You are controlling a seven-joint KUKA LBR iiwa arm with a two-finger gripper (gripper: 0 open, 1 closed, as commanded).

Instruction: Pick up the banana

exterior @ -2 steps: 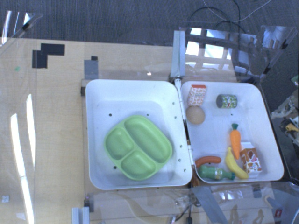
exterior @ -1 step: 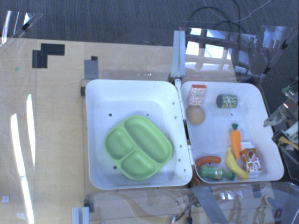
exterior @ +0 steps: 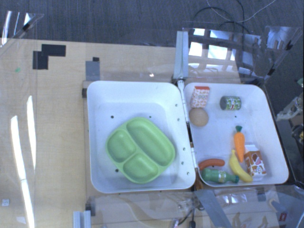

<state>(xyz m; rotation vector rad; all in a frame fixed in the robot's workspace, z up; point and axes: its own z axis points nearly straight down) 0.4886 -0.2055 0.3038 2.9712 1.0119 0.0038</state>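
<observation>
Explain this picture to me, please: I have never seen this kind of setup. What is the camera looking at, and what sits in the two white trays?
One fixed camera looks down at a slant on a bench with two shallow white bins. The left bin holds a green divided plate. The right bin holds toy groceries: the banana to be picked, a carrot beside it, a small carton, a sausage, a green bottle, a can, a brown ball and a red and white box. Nothing is being held.

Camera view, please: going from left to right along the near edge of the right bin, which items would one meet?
Green bottle lying with the sausage just behind it → banana → small orange-and-white carton.
</observation>
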